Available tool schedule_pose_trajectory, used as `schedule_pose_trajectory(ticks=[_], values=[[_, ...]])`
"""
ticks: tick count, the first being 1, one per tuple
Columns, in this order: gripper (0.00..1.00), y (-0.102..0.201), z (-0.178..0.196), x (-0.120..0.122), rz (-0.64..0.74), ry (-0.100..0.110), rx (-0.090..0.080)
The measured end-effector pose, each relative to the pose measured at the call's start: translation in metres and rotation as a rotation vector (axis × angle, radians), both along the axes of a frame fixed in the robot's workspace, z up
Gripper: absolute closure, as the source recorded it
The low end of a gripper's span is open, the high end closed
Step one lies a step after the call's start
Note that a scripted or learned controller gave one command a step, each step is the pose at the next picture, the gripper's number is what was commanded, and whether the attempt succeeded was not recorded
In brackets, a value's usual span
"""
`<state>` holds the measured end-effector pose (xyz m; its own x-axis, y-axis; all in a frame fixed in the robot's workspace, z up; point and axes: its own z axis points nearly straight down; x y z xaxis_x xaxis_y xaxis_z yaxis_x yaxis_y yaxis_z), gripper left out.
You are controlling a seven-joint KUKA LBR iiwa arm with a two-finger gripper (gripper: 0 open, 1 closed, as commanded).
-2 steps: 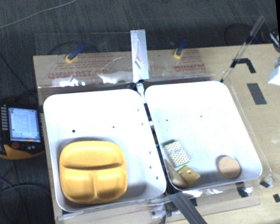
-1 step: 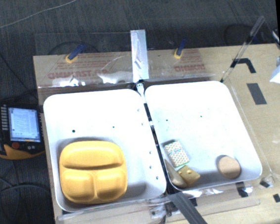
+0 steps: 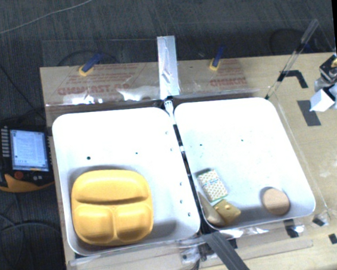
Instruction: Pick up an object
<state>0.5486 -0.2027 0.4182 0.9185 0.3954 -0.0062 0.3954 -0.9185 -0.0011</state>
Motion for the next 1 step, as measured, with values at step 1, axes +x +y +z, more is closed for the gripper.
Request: schedule_pose_trajectory(ticks=[1], values=[[1.00, -0.0161, 0.0145, 0.0604, -0.190, -0.002, -0.001]])
